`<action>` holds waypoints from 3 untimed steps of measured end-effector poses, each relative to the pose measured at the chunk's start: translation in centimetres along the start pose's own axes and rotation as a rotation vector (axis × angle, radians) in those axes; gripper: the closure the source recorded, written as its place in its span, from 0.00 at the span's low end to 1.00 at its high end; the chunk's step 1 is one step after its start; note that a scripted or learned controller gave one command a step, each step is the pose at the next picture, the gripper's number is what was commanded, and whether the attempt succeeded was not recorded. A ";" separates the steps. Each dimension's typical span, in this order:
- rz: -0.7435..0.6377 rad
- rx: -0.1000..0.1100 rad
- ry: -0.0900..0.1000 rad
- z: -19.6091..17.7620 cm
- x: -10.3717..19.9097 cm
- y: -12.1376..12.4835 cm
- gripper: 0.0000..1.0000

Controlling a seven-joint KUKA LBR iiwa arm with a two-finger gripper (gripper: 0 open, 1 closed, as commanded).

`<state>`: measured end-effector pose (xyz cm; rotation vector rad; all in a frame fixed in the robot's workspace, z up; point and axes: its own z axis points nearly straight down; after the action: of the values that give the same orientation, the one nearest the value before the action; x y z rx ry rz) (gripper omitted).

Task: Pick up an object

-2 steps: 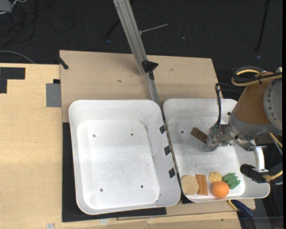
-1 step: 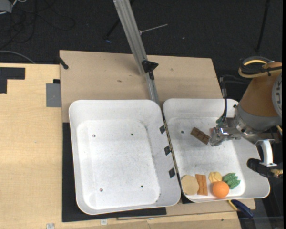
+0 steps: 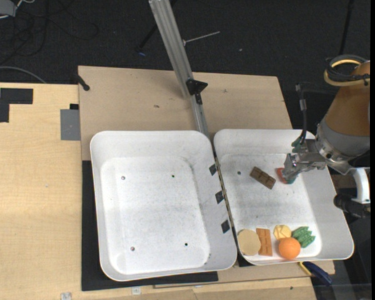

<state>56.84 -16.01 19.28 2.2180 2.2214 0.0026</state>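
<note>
My gripper (image 3: pixel 290 170) hangs low over the right bin (image 3: pixel 262 144), near its right side. A small red thing (image 3: pixel 280 176) shows right at the gripper's tip; whether it is held is unclear. A brown block (image 3: pixel 262 177) lies just left of the gripper on the bin floor. Along the bin's front edge sit a beige round piece (image 3: pixel 249 242), an orange-brown slab (image 3: pixel 264 241), a small yellow piece (image 3: pixel 282 231), a green piece (image 3: pixel 304 235) and an orange ball (image 3: pixel 289 249).
The left bin (image 3: pixel 151 205) stands beside the right one, joined by black clips (image 3: pixel 219 196). A slanted metal rail (image 3: pixel 177 52) rises behind the bins. The arm's orange band (image 3: pixel 353 108) is at the right edge.
</note>
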 end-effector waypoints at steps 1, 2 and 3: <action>0.000 -0.001 0.000 -5.3 -0.1 0.1 1.00; -0.002 0.005 0.002 -5.5 4.9 0.6 1.00; -0.002 0.008 0.003 -4.0 9.9 -0.1 1.00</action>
<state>56.68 -6.09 23.28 2.2217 2.2288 -0.0024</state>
